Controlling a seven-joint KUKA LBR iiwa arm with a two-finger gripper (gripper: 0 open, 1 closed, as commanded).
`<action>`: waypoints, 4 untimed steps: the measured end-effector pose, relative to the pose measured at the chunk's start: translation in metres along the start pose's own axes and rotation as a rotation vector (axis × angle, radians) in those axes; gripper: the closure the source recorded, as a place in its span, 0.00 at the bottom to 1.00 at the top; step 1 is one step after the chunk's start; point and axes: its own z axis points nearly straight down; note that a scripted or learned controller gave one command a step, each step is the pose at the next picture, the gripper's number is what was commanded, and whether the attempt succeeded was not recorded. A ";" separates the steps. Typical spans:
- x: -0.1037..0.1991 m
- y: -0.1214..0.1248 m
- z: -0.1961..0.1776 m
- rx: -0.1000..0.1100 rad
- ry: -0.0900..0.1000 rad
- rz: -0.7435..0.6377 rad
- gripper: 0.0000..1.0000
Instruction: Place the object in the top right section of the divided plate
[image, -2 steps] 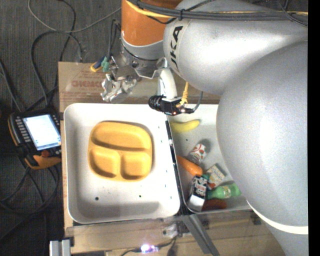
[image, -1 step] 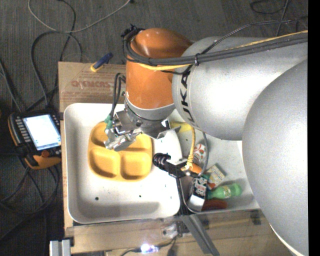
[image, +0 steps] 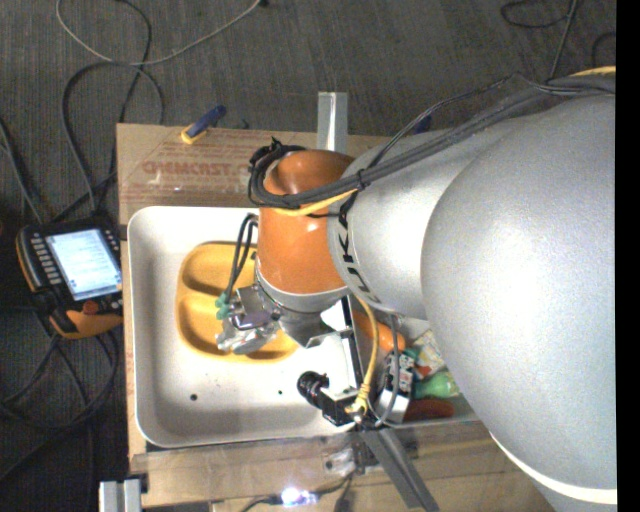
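Observation:
A yellow divided plate (image: 203, 272) lies in the left white bin (image: 150, 330). Much of its right side is hidden under the arm's orange band (image: 295, 245). My gripper (image: 238, 326) hangs low over the plate's near part, close to its ridge. A small green bit (image: 222, 304) shows at the gripper's left edge. Whether it is an object or part of the tool I cannot tell.
The grey arm covers the right bin, where green and red items (image: 432, 387) peek out below it. A teach pendant (image: 75, 265) sits left of the bench. Cardboard (image: 190, 170) with a blue-and-yellow tool (image: 203, 122) lies behind the bins. Cables trail over the floor.

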 end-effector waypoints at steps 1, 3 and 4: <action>-0.068 0.058 -0.042 -0.004 -0.001 0.024 1.00; -0.049 0.079 -0.024 -0.004 0.001 -0.106 1.00; -0.021 0.035 -0.013 -0.002 0.000 -0.072 1.00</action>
